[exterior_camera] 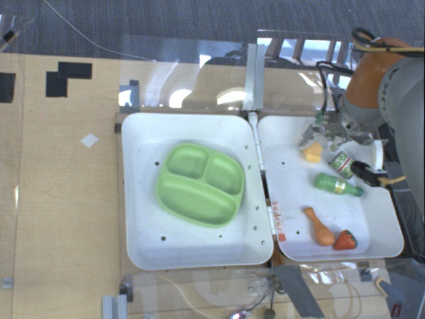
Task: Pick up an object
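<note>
Hovering my gripper (317, 137) above the yellow block (313, 153) in the right bin (382, 241) — presumably lining up a pick; jaw state I cannot tell.

Divided tray (200, 184) in left bin (139, 244); bottle (338, 185), carrot (319, 226) in right bin (385, 241).

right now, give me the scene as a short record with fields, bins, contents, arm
left bin: holds a green divided plate
right bin: holds a yellow block, a green bottle, a small can, an orange gourd-shaped piece and a strawberry
arm: reaches in from the right over the right bin's far corner
end effector: low, just above the yellow block
held: nothing seen in its grasp
</note>
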`<state>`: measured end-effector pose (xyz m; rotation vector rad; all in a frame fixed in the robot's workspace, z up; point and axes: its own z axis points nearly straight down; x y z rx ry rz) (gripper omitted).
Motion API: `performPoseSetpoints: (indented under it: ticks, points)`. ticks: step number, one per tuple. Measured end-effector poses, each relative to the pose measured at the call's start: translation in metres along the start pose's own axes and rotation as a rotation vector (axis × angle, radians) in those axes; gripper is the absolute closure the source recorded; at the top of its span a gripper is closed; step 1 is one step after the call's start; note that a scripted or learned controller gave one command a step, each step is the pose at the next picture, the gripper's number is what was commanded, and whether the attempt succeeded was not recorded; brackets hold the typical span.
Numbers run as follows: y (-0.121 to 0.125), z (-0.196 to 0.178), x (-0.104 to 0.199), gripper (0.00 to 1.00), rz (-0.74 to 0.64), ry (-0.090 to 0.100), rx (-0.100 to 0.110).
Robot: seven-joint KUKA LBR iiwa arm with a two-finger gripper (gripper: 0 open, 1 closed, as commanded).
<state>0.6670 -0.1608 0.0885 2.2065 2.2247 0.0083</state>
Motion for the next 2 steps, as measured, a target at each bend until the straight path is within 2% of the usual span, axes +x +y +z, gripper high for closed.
performPoseSetpoints:
  ticks: [1,2]
  points:
    - [0.003,-0.014,0.002,1.00,-0.007,-0.001,-0.007]
    - [-0.003,-0.102,0.053,1.00,0.000,0.002,0.002]
